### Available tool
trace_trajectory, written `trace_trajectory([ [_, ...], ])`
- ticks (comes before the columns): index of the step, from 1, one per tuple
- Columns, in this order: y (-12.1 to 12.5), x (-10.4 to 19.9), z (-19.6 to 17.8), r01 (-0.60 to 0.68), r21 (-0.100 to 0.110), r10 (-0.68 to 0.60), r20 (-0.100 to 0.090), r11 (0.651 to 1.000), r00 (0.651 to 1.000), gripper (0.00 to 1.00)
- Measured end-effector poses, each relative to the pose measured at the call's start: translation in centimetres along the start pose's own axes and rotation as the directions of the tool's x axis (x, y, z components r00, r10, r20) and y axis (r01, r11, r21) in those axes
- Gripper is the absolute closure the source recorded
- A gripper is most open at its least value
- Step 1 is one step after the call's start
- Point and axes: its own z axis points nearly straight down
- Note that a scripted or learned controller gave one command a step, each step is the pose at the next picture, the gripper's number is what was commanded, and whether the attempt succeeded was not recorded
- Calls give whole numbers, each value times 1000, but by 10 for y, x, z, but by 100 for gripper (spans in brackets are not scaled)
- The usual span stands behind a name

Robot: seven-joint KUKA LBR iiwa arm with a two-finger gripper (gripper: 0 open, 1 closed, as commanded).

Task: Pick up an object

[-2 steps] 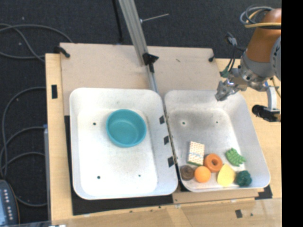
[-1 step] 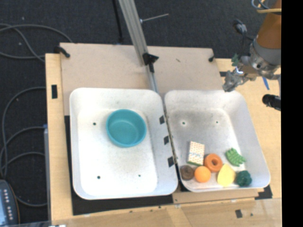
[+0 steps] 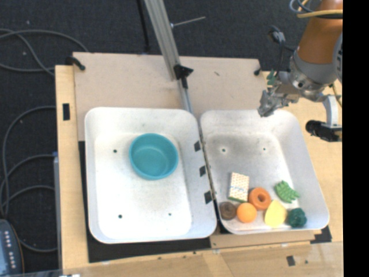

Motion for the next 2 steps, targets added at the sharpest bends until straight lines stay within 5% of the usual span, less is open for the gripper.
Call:
trace_trajectory([
  [2,-40,103,3,1,1,-1,-1,1000,1000,100],
])
